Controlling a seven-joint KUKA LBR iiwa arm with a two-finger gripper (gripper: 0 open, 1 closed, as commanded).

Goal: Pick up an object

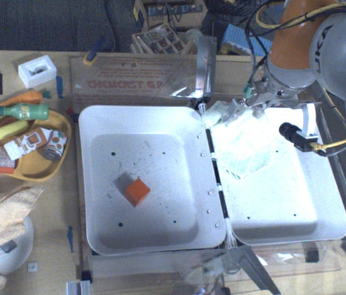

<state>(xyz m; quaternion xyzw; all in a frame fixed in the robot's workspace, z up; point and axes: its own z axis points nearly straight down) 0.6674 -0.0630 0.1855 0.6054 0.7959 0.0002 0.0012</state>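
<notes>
Now, from the overhead camera, your target is the orange block [137,192], lying alone low in the left bin [99,125], left of that bin's centre and well clear of every wall. It looks small, stiff and light, with flat faces; take it across two opposite sides. Room around it is open on all sides. The tool [254,101] hangs over the far-left corner of the right bin [320,226]; you cannot tell its state from this angle.
</notes>
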